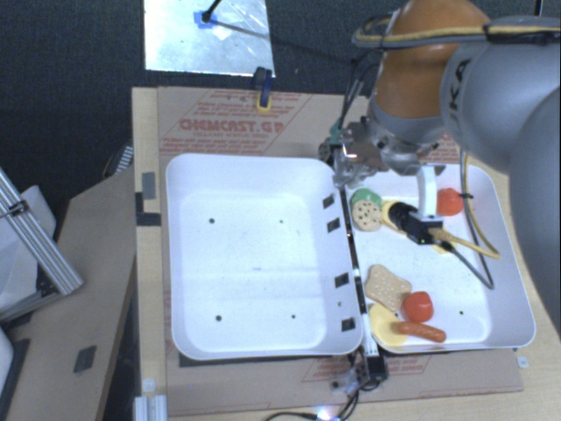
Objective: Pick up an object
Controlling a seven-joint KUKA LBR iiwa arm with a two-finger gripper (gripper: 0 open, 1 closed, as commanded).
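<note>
Looking down on the bench, you saw the gripper (pixel 349 163) over the far left corner of the right bin (pixel 495 301). It was close to the wall where that bin meets the left bin (pixel 254 261). You could not tell if its jaws were apart or together. The big grey arm (pixel 500 95) reached in from the right.

All the things you could pick up lay in the right bin. A green round piece (pixel 365 198) and a yellow round piece with holes (pixel 367 217) touched each other, just on the near side of the gripper. An orange-red piece (pixel 450 202) lay to their right. In the near left corner you had a tan cracker (pixel 387 285) with a red block (pixel 419 305) touching it. Nearer still, an orange sausage (pixel 422 330) lay partly on a flat yellow piece (pixel 384 325).
</note>
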